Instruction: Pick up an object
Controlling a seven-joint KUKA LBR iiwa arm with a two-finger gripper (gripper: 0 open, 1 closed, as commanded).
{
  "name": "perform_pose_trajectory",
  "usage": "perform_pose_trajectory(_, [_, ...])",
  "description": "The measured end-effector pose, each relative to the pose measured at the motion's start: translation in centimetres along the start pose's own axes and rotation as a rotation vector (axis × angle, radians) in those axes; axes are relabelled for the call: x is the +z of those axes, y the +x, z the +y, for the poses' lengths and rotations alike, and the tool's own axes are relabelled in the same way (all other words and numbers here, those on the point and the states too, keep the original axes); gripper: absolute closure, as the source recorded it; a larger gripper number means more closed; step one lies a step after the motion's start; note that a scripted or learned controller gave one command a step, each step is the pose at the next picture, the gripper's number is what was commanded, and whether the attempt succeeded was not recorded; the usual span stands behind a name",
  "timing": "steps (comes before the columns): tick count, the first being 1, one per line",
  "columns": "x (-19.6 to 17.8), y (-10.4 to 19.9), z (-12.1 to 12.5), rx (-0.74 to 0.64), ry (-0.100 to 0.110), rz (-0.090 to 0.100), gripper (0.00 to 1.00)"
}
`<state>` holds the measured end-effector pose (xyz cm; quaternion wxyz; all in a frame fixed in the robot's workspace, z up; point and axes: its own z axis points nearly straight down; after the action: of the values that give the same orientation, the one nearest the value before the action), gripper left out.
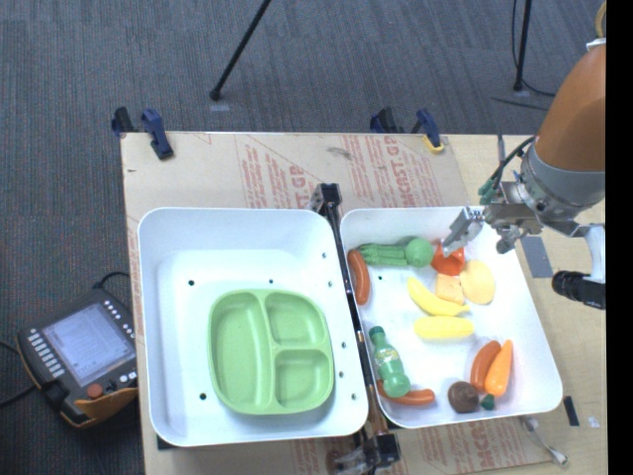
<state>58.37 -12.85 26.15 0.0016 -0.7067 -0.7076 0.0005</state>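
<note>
Over the right bin: the gripper (473,228) hung above the bin's far side, just over the tomato (448,259).
Gripper state: fingers spread narrowly, nothing seen between them.
Step in hand: by my reading the approach; no lift had begun, and the tomato looked the likeliest target.
Task's things: all lay in the right bin (539,330); the tomato was near the bin's far rim.
Next move: a short descent onto the tomato, fingers either side of it, then closing and lifting straight up.
Beside the tomato: the green cucumber (398,253) touched it on the side toward the left bin; the peach slice (450,287) and pale potato (479,283) lay just nearer the camera.
In the way: those close neighbours left little finger room, so a nudge or double grab seemed possible.
Further from the tomato: banana (435,301), corn (444,329), bottle (388,361), carrot (499,367), sausage (359,276).
Left bin: held a green tray (269,349), well apart from the tomato.
</note>
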Motion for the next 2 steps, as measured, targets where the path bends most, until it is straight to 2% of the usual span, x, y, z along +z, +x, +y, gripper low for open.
perform_pose_trajectory(1, [11.5, 0.8, -5.7, 0.304, 0.003, 0.001, 0.0])
perform_pose_trajectory(2, [17.4, -1.3, -2.7, -0.052, 0.001, 0.001, 0.0])
